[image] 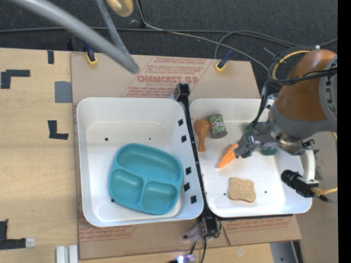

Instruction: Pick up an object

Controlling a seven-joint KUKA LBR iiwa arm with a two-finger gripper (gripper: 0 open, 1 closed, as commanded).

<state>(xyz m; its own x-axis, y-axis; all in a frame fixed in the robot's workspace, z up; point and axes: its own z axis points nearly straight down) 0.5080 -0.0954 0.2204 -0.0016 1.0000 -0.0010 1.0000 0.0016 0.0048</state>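
Reaching: the grey arm with its orange band comes in from the right, its pincer (245,146) low over the right bin (285,201).
Pincer state: its tips sit at the thick end of the carrot (227,156); whether they are spread or closed on it I cannot tell, as the wrist body hides them.
Carrot place: in the right bin, near its middle, apparently lying on the bin floor, just beside the pincer tips.
Carrot axis: long axis slants from upper right to lower left; the pointed tip aims lower left toward the divider between the bins, the thick end toward the pincer.
Progress: approach looks done and the pincer is at the carrot; a firm grip is not shown, and the lift is not yet done.
Left to do: close on the thick end, then raise it clear of the bin floor.
Neighbours: a green can (217,125) and a brown drumstick-shaped piece (201,132) lie above left, a slice of toast (241,190) below; all apart from the carrot.
Left bin (93,147): holds a teal divided plate (145,178).
Worktop (33,163): wood-toned, with cardboard under the bins.
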